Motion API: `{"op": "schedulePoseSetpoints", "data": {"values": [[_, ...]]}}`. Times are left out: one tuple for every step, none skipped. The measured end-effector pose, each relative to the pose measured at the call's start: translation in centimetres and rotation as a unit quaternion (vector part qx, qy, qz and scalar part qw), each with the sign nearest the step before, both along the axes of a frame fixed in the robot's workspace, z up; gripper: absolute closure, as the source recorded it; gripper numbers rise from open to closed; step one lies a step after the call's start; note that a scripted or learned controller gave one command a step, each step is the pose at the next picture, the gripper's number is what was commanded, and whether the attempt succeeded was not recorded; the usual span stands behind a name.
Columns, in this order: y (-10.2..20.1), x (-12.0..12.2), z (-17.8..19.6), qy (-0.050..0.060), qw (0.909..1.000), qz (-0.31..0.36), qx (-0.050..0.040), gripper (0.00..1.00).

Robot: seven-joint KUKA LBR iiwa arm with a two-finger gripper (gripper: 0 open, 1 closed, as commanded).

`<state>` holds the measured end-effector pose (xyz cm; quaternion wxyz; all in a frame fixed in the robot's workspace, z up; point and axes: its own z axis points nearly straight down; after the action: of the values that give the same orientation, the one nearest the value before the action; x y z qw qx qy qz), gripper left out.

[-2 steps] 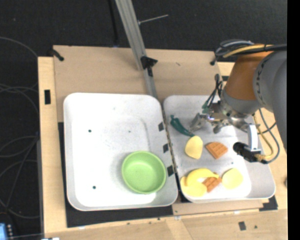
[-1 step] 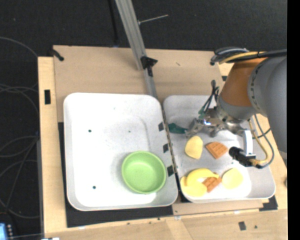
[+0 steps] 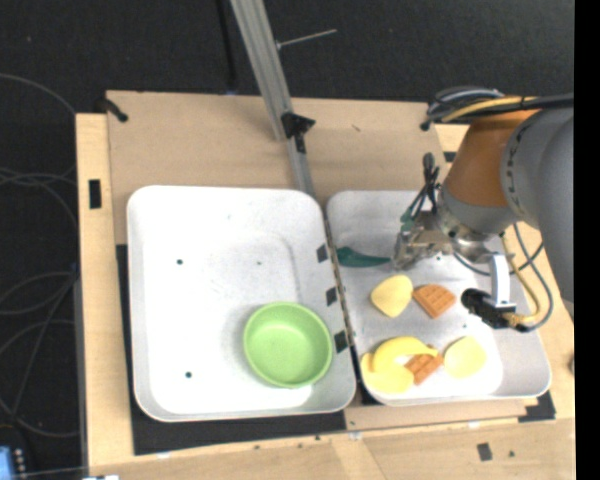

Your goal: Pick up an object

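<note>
We saw a wooden bench (image 3: pixel 210 143) on dark floor, bearing two white bins. Nearest us, below the pincer (image 3: pixel 412 251), the right bin (image 3: pixel 525 373) held a yellow plate (image 3: pixel 392 363) with an orange piece (image 3: pixel 424 369), and a yellow slice (image 3: pixel 465 357) beside it. Closer under the pincer lay a yellow lump (image 3: pixel 391 295) and an orange waffle (image 3: pixel 434 300). Far to its lower left, a green bowl (image 3: pixel 288 343) sat in the left bin (image 3: pixel 200 238). A teal thing (image 3: pixel 360 258) lay just left of the pincer. We could not tell whether the pincer was released or clenched.

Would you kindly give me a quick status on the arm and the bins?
Gripper low in right bin, nothing seen held. Nearest: yellow piece, orange waffle-like piece, teal item. Green bowl in left bin.
</note>
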<state>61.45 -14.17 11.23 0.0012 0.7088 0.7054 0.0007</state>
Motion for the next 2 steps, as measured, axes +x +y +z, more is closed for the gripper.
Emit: {"op": "schedulePoseSetpoints", "data": {"values": [[-0.5,-0.3,6.3,-0.002,1.0,0.001,-0.0001,1.0],[-1.2,-0.7,12.5,-0.003,1.0,0.001,-0.0004,1.0]]}}
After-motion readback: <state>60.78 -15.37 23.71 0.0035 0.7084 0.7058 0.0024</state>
